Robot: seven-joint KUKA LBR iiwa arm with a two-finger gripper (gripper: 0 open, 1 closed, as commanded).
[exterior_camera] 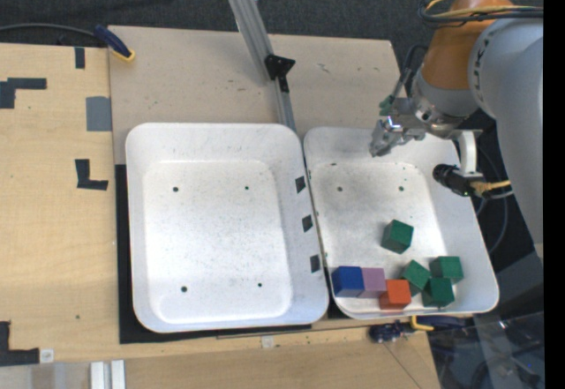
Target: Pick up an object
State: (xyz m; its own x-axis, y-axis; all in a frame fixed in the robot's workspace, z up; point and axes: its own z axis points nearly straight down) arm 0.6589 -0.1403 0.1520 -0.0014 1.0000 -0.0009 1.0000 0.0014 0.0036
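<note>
My gripper [383, 142] hangs over the far rim of the right bin [353, 145], well away from the blocks. A lone green block [398, 235] lies in the middle right of that bin. Along its near edge sit a blue block [348, 280], a purple block [373, 280], an orange block [397, 293] and three more green blocks [438, 279] bunched in the near right corner. Nothing shows between the gripper's fingers.
The left bin [141, 202] sits beside the right one, with a narrow seam between them. A slanted metal rail [252, 21] runs from the top down to the bins' far junction. A blue and yellow tool [115, 41] lies at the bench's far left.
</note>
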